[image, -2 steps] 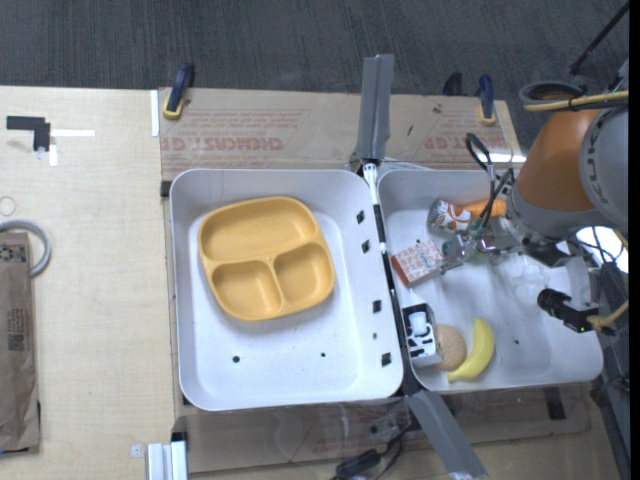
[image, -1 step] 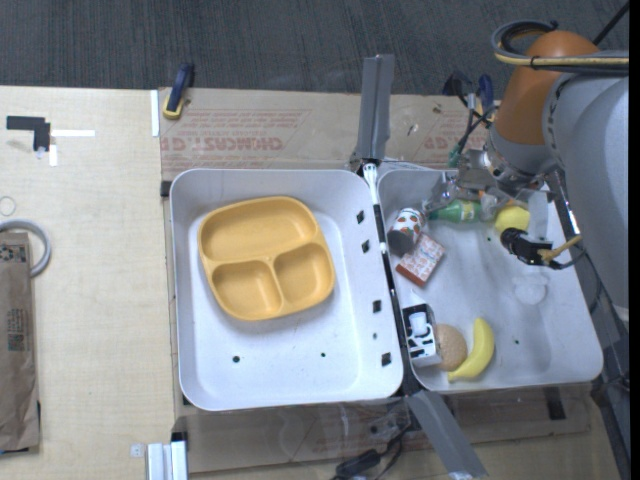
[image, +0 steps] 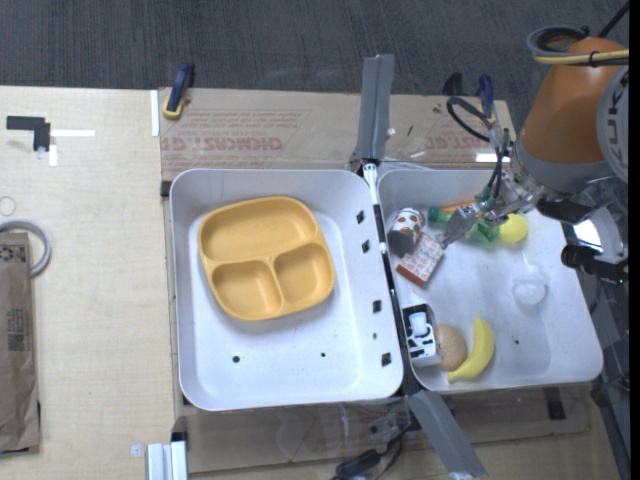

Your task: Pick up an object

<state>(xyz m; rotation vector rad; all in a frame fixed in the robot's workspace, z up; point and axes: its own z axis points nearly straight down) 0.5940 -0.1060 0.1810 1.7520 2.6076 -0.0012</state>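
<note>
The gripper [image: 462, 226] reaches into the right bin [image: 560, 358], tip just beside a green toy [image: 482, 230] and lemon [image: 512, 230]; whether its jaws are apart I cannot tell.

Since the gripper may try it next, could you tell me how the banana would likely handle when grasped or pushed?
The banana looks curved, so a push would probably spin it. Its smooth skin may slip. It seems to touch a tan ball, which could get nudged.

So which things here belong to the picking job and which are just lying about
Job: gripper; right bin's yellow plastic banana, small yellow lemon, green toy, red-and-white packet.
Lying about: yellow divided plate, brown paper bag, blue clamp.
</note>
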